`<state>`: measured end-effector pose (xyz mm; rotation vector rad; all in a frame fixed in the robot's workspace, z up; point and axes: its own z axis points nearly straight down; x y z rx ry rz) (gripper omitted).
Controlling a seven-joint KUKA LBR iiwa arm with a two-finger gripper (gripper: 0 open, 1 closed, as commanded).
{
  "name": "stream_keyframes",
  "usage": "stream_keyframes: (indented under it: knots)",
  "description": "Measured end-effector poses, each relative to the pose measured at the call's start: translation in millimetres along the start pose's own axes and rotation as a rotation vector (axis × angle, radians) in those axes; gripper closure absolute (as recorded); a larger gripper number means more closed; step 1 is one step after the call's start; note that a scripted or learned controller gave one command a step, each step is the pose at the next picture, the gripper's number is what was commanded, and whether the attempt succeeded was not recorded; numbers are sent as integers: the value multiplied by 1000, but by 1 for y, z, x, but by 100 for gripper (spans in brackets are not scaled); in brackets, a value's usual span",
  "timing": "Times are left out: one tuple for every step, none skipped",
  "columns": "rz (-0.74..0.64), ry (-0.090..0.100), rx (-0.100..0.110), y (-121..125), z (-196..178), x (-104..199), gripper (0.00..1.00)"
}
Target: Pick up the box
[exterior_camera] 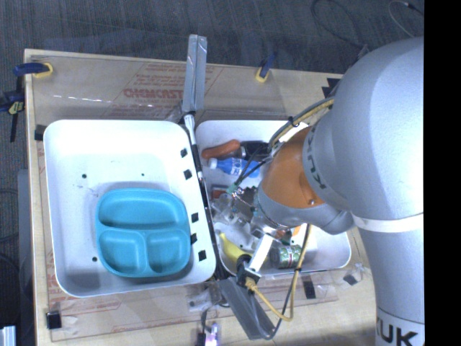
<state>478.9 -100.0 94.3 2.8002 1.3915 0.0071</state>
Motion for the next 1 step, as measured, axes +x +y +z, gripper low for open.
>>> stream_keyframes:
  knots:
    - [-11,0,10,-2,-7,2,100]
